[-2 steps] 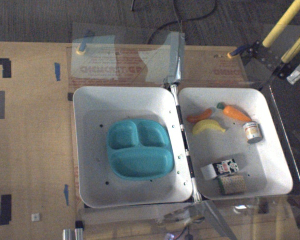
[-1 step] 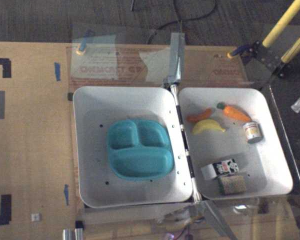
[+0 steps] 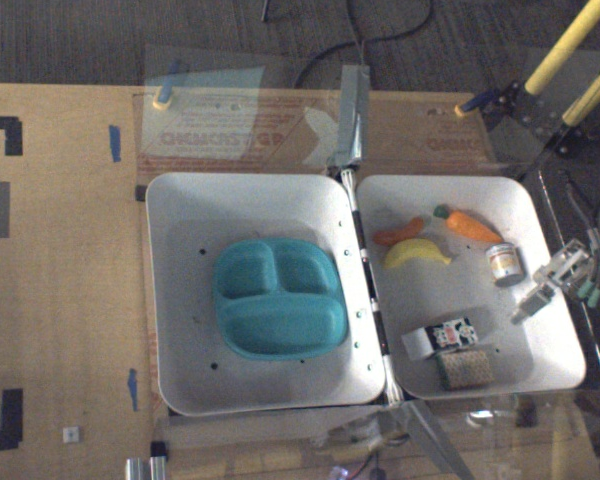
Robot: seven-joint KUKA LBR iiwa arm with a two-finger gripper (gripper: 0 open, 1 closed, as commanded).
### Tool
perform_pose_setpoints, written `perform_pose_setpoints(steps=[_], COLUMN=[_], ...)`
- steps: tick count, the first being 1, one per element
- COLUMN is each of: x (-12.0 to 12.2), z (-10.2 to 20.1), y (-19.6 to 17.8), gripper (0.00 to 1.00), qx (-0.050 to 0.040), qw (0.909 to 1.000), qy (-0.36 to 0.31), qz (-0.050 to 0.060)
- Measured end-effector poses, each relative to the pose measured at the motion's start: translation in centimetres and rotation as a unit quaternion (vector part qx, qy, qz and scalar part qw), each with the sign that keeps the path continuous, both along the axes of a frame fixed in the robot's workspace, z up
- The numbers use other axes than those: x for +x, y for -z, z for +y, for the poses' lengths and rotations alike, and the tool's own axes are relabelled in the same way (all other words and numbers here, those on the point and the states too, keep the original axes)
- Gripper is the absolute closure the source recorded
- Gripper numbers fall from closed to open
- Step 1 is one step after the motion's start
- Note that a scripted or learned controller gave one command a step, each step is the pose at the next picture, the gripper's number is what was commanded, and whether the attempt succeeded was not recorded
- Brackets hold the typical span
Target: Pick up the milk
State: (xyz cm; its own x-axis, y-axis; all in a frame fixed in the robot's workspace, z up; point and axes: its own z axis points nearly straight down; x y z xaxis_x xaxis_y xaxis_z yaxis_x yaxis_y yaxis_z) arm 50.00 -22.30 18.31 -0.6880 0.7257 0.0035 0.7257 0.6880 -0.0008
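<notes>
Inside right bin [image 3: 550, 230], one milk [image 3: 442, 337], one banana [image 3: 416, 255], two carrots [image 3: 435, 227], gripper [image 3: 547, 279] spread apart, holding nothing.

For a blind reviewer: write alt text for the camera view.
The gripper hovers at the right bin's right edge, apart from the milk lying near the front beside a brown block. Carrot, banana and can sit behind; the left bin holds a teal tray.

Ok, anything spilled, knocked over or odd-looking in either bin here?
Nothing spilled or damaged. The milk carton lies on its side in the right bin, against a brown sponge-like block. The teal divided tray sits slightly askew in the left bin. The gripper hovers by the right bin's right edge.
</notes>
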Motion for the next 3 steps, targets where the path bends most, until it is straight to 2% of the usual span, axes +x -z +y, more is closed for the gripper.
perform_pose_setpoints(steps=[1,2,3], x=[-0.4,1.9,8.8], z=[-0.3,-0.2,2.7], y=[-1.7,-1.4,1.4], gripper=[0.0,0.0,0.0], qx=[-0.0008,-0.001,-0.0014], qw=[0.9998,0.9976,0.9915], qy=[0.02,0.07,0.13], qz=[-0.001,-0.001,0.0])
